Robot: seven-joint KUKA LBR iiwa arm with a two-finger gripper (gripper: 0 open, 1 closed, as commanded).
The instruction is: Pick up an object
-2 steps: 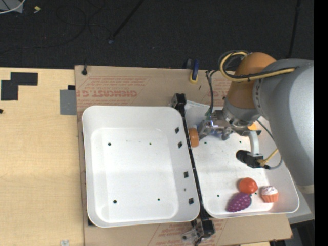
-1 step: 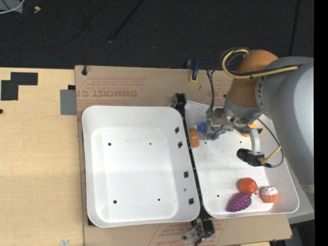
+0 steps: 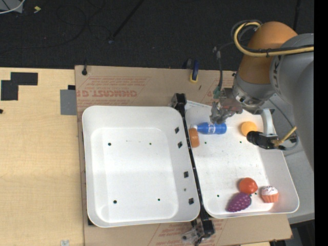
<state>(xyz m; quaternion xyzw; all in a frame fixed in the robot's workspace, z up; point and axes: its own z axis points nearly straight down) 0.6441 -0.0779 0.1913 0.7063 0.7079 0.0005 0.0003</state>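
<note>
My gripper (image 3: 219,118) hangs over the far part of the right bin (image 3: 279,170), its tips right at a blue cylinder-shaped object (image 3: 211,129) lying on its side there. An orange piece (image 3: 193,137) rests against the divider to the left of the blue one. A yellow-orange ball (image 3: 248,127) sits at the far right. Near the front right lie a red-orange ball (image 3: 247,185), a purple grape cluster (image 3: 239,202) and a small white and red cupcake (image 3: 269,193). Nothing is seen lifted.
The left bin (image 3: 97,132) stands beside the right one, joined by a black divider strip with clips (image 3: 185,152). A blue and yellow clamp (image 3: 193,70) sits on the cardboard behind the bins. The grey arm fills the upper right.
</note>
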